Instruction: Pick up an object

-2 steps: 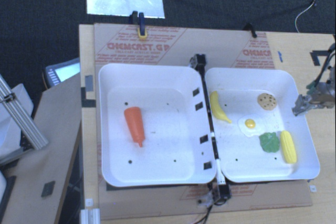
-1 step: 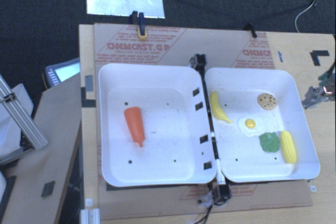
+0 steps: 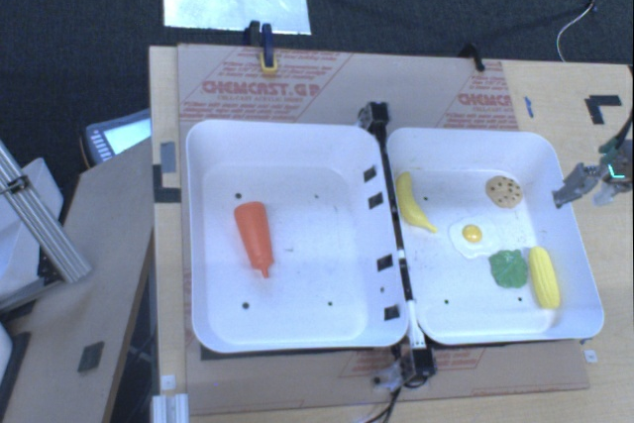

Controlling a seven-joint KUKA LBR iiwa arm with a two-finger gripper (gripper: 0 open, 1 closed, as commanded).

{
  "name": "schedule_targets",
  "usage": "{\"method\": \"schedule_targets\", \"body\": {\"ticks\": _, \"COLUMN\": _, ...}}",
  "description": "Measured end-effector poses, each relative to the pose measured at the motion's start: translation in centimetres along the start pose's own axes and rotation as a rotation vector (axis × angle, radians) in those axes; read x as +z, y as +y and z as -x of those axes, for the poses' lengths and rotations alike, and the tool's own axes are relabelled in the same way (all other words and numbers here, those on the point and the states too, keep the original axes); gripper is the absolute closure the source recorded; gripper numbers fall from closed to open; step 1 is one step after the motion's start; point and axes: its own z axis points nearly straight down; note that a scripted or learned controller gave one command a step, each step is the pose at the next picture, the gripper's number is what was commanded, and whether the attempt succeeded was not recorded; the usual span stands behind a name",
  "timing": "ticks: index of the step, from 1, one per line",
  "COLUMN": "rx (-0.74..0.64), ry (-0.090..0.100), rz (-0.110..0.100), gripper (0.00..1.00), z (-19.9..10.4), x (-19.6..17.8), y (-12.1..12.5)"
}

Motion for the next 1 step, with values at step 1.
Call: {"method": "schedule_targets", "body": {"ticks": 1, "rx": 0.003, "ry": 0.003, "rz": -0.007, "gripper": 0.00, "z": -0.02, "x": 5.38, "y": -3.56}}
